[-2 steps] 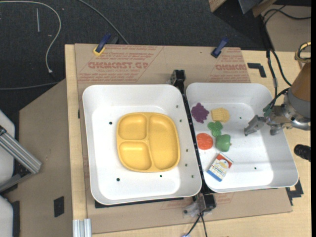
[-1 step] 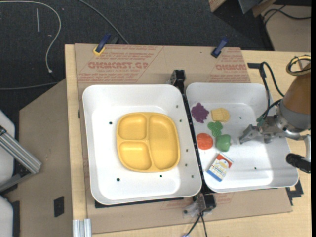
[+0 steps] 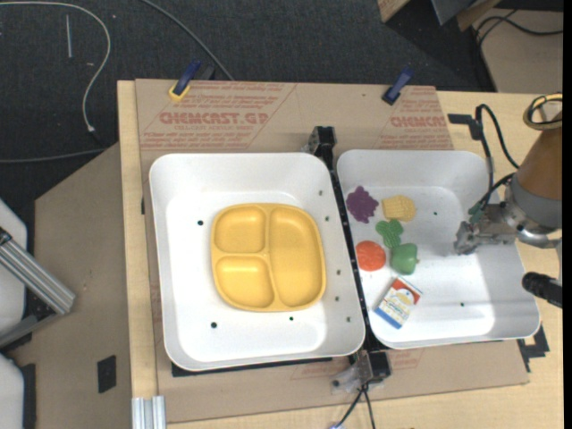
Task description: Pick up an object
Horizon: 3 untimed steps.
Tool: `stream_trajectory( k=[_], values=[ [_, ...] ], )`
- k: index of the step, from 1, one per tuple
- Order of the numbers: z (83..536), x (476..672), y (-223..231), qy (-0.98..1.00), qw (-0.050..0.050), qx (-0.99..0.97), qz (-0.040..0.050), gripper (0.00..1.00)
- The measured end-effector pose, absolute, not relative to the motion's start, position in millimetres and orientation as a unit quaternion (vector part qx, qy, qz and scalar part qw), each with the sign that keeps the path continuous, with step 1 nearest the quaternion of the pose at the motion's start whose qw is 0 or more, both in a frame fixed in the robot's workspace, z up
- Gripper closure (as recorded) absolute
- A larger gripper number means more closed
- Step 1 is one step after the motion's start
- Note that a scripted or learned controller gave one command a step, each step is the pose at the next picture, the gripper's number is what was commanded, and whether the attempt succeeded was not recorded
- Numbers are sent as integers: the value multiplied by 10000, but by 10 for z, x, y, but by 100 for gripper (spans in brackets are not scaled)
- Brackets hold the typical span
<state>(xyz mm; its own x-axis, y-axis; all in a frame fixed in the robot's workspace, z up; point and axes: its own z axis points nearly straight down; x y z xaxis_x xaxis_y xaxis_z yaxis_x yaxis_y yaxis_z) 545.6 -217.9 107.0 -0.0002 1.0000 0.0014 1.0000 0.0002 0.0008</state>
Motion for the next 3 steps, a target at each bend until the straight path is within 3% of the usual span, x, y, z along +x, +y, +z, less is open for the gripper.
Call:
stream_trajectory(
  k=[3],
  values=[
    [2513, 5376, -2236, -7074, -40, -7068, -15, 100]
  ],
)
